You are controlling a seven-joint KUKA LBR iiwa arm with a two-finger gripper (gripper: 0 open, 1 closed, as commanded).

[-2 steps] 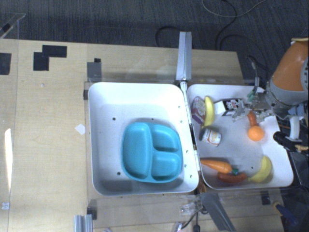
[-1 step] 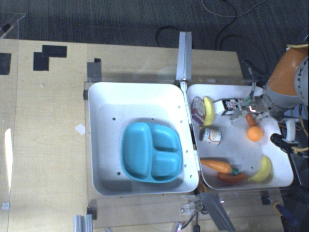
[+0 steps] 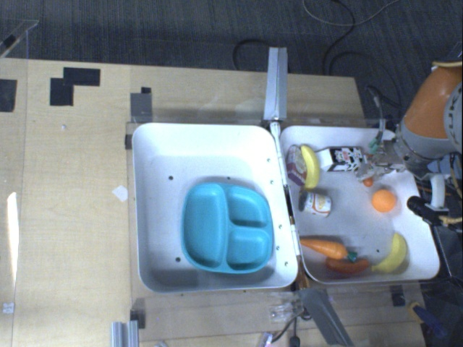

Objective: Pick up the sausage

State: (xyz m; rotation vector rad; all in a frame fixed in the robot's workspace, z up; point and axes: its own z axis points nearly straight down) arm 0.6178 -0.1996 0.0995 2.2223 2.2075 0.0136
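Sausage (image 3: 348,267) lies at near edge of right bin (image 3: 427,266), just below carrot (image 3: 325,248), beside banana (image 3: 392,254). Claw (image 3: 376,166) hovers near bin's far right corner; grip state unclear.

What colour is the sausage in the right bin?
Reddish-brown, the sausage lies at the bin's near edge beside the carrot, in the camera view.

I see a pale, matt wood-grain worktop (image 3: 72,194) carrying two smooth white plastic bins (image 3: 155,215), a glossy turquoise plastic plate (image 3: 226,226), and a shiny reddish-brown sausage (image 3: 349,267) beside a glossy yellow banana (image 3: 392,254).
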